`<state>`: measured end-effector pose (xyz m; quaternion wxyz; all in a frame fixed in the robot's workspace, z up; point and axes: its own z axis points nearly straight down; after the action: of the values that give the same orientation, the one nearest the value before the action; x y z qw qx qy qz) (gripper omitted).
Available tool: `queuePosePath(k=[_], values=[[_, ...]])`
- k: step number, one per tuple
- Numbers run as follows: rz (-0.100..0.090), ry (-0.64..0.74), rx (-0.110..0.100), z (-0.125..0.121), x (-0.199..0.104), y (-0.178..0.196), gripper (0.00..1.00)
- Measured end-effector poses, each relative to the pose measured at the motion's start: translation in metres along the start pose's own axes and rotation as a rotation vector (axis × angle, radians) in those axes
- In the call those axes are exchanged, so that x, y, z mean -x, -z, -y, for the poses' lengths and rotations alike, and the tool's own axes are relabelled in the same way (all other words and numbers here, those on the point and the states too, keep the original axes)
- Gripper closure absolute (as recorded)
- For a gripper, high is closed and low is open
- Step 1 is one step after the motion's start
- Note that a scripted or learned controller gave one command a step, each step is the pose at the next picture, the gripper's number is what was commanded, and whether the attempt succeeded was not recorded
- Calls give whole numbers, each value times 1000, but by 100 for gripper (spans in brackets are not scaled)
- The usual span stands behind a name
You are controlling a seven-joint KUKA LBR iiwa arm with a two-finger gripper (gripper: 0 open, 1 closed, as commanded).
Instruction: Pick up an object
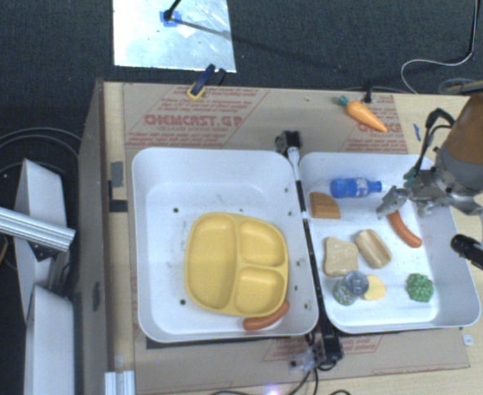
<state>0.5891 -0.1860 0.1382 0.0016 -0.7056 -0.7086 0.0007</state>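
Note:
The right bin [455,303] holds several toy foods: a blue bottle [356,188], a brown toast [325,206], a pale bread slice [340,256], a hot dog bun [373,248], a red sausage [406,228], a green broccoli [420,287], a grey round piece [353,286] and a yellow piece [375,288]. My gripper [407,202] hangs over the bin's upper right part, just above the sausage's upper end. Its fingers stand apart, open, with nothing held between them.
The left bin [167,188] holds a yellow divided plate [237,263] and another sausage [266,319] at its front edge. A toy carrot [363,115] lies on the cardboard behind the right bin. Cables run at the far right and left.

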Motion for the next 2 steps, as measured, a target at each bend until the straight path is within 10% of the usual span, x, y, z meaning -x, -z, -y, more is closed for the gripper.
queuePosePath(k=[1, 2], values=[[2, -3, 4, -1, 15, -54, 0], [3, -1, 7, -2, 15, -43, 100]])
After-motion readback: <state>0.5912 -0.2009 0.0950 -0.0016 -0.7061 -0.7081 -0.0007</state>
